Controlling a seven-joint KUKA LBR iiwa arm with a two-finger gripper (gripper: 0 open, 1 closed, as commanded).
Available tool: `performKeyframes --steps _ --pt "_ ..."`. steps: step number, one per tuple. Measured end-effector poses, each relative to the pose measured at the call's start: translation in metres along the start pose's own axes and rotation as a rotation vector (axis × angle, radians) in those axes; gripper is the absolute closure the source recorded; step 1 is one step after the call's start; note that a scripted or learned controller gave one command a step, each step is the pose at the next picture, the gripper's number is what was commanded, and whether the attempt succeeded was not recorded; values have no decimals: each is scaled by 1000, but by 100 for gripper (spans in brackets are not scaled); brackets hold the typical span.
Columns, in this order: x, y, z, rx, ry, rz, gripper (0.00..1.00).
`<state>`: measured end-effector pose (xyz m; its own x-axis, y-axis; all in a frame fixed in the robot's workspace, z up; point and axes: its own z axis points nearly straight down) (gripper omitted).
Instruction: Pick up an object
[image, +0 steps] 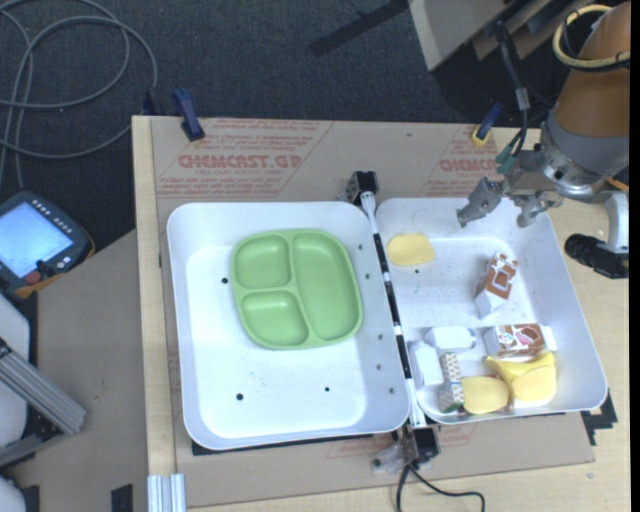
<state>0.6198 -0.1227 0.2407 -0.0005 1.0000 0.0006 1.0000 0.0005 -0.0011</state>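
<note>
My gripper (500, 207) hangs over the far edge of the right bin (580, 330), its two fingers spread open with nothing between them. Below and left of it lies a flat yellow piece (410, 250). A small brown and white carton (497, 278) stands a little below the gripper. Toward the bin's near end there is a brown snack pack (518, 338), a yellow banana-shaped toy (527, 378), a round yellow piece (485, 396), a white block (449, 339) and a small patterned packet (452, 368).
The left bin (200, 370) holds a green divided plate (297, 288). A black clamp (362, 186) sits where the two bins meet at the far side. Blue clips (186, 112) hold the cardboard base. A handheld screen (30, 240) lies at far left.
</note>
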Motion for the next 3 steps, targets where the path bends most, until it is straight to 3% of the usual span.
performKeyframes --steps 1,2,3 --pt "-61 10 101 1 -1 1 0" --pt "-71 -20 156 -2 -2 2 0" --pt "-71 -19 145 -6 -3 1 100"
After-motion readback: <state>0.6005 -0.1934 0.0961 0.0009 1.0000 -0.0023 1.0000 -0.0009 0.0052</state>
